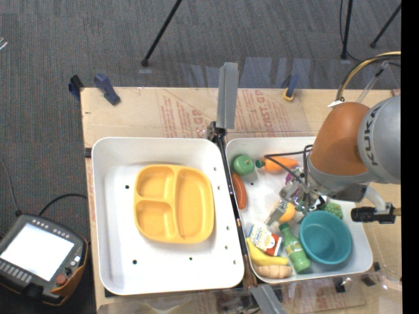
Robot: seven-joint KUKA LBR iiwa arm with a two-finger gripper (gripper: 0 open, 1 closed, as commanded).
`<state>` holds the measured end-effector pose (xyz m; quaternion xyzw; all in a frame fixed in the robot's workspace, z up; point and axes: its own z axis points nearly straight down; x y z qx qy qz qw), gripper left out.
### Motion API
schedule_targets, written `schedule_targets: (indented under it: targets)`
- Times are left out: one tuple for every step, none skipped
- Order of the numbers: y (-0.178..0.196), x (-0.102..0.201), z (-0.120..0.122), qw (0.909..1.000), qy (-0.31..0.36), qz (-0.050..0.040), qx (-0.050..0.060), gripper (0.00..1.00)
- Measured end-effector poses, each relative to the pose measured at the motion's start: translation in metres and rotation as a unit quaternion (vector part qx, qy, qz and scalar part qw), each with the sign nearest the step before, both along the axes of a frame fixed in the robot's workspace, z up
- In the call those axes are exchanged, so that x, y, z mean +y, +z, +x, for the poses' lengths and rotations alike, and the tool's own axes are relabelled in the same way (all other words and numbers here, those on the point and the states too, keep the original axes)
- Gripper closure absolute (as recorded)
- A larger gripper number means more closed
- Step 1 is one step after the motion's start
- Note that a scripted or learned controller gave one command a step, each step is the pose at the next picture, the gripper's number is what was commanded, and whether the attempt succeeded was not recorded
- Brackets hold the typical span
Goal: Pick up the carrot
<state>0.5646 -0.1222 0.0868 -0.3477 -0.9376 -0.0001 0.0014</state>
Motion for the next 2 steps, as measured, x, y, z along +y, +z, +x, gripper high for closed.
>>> schedule_targets:
  targets:
    - [-0.0001, 0.0226, -0.0258, 0.9956, -0.094, -0.0001, 0.001, 0.00]
    - [0.0091, 0.0225, -0.0256, 0.9957, -0.093, 0.0002, 0.001, 1.00]
